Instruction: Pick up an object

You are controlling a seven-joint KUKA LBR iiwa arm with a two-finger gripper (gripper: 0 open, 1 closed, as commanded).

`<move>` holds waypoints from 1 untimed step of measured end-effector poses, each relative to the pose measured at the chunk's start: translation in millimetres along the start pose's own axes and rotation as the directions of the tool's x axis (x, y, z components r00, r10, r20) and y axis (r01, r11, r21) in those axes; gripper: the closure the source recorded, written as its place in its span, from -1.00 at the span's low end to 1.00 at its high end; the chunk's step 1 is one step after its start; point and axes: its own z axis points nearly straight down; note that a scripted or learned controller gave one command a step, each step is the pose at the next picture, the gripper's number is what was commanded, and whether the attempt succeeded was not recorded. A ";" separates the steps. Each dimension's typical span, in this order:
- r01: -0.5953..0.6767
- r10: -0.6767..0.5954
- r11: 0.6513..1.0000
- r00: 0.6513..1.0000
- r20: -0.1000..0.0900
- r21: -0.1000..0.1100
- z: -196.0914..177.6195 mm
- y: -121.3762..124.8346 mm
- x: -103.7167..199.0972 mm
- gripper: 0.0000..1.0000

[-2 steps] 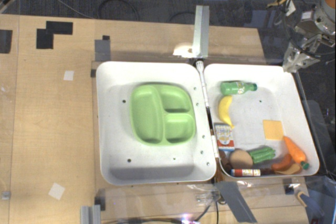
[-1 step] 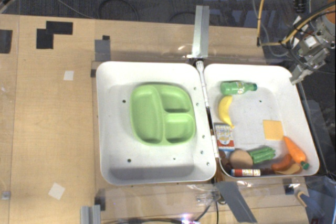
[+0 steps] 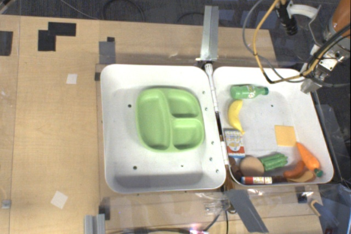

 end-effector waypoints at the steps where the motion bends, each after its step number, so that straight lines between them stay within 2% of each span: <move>1: 0.209 -0.209 0.978 0.978 -0.003 0.000 -19.1 -13.3 34.3 1.00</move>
